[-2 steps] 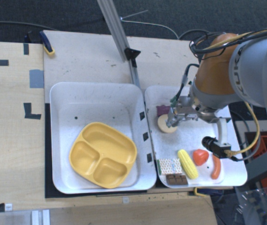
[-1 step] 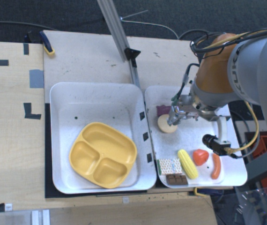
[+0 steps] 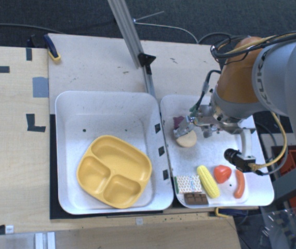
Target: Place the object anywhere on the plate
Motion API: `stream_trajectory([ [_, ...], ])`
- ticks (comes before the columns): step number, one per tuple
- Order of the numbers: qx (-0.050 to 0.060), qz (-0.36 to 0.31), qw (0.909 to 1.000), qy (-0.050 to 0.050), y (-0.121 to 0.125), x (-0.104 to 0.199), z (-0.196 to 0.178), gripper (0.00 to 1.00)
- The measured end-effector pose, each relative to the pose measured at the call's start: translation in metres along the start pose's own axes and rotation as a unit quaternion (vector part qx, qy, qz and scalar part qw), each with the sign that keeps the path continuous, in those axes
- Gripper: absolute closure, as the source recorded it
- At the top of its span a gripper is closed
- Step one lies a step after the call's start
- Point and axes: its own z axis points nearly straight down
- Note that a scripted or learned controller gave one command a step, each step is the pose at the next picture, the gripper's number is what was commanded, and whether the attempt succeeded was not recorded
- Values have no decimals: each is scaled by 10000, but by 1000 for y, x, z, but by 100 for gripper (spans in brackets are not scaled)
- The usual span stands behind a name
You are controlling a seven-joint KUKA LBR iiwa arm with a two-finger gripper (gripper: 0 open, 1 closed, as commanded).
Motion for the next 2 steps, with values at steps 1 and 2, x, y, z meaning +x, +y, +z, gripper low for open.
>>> stream_trajectory([
  [1,34,-22,10000,17,-66,62,6,0],
  [2,6,-42,10000,15,-56,135,6,0],
])
